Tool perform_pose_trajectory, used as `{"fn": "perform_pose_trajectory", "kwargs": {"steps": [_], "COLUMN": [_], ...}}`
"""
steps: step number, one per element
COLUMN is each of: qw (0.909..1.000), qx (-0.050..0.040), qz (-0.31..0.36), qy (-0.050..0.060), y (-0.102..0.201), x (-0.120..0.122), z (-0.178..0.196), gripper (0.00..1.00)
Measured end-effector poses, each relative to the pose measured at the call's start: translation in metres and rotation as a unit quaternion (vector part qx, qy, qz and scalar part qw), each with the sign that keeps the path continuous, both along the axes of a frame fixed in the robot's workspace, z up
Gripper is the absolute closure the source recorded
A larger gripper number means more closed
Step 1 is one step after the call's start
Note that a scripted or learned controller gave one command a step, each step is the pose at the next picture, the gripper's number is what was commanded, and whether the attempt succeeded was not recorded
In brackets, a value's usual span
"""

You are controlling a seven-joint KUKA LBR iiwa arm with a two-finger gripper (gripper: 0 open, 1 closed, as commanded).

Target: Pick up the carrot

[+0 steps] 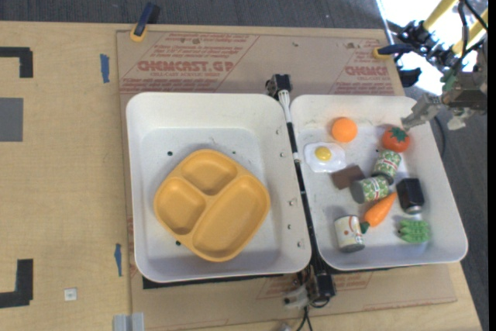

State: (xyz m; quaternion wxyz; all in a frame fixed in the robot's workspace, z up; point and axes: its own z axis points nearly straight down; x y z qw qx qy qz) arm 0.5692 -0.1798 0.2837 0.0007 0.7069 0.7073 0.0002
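The arm sits out at the right edge, and its grey two-finger gripper (418,114) hovers at the upper right rim of the right-hand shallow white bin (457,232) — nothing is between its tips, and whether the grip is released or clenched I cannot tell from this slant. The target, a small orange toy carrot with a tapered body (379,210), lies tilted in the lower middle of that bin, well apart from the gripper. It is a crowded spot: a green-labelled toy can lying on its side (372,187) is touching or just beside the carrot's upper end, a white cylindrical cup with a printed face (349,233) sits just beside its lower tip, a black rounded object (410,194) is near on the right, and a green leafy toy vegetable (413,230) lies below that. Further up are a red toy tomato (395,139), an orange ball (343,129), a fried-egg toy (323,156) and a brown flat block (346,177). The left-hand white bin (147,112) holds 1 yellow 3-compartment plastic plate (211,203). By my reading this is the approach step, with the pick not yet begun — the next move calls for travelling down and left over the carrot, turning the wrist so the grip closes across its narrow body, and descending without nudging the can or the cup.
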Motion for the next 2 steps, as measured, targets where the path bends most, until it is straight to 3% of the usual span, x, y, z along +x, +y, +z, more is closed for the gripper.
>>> {"fn": "perform_pose_trajectory", "kwargs": {"steps": [1, 2], "qw": [0.9986, 0.998], "qx": [0.001, 0.0001], "qz": [0.052, 0.062], "qy": [-0.002, -0.009], "y": [0.025, 0.022], "x": [-0.051, -0.073], "z": [-0.17, -0.184], "gripper": [0.0, 0.0]}}
